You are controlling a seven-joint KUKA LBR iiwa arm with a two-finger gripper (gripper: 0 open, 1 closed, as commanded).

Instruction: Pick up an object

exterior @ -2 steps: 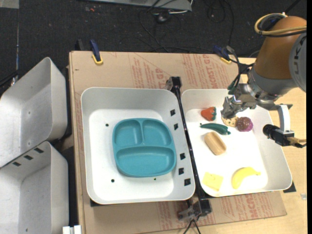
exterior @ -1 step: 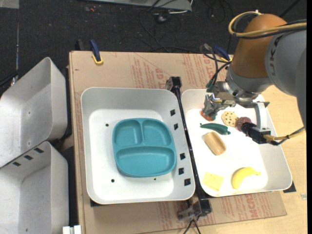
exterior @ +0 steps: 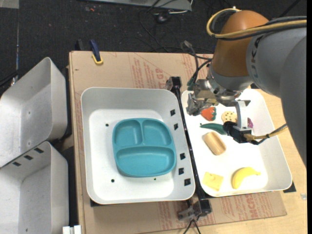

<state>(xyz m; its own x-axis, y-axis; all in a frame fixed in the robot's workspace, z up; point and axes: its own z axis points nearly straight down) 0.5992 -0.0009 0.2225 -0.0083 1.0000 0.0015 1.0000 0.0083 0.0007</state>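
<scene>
Toy food in the right bin (exterior: 273, 179): jaws' (exterior: 202, 106) state unclear; red piece (exterior: 208, 113) partly hidden.

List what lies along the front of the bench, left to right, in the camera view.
Teal divided plate in the left bin → yellow cheese wedge → banana, both in the right bin.

Two bins sit side by side on the bench. The left bin (exterior: 92, 130) holds a divided plate (exterior: 144, 146) near its middle. In the right bin (exterior: 275, 145), a bread roll (exterior: 214, 143) lies centrally, a cheese wedge (exterior: 213, 181) and a banana (exterior: 244, 176) nearer the front edge, and a strawberry (exterior: 208, 113) and a cracker (exterior: 227, 116) toward the back, under the arm's wrist.
</scene>
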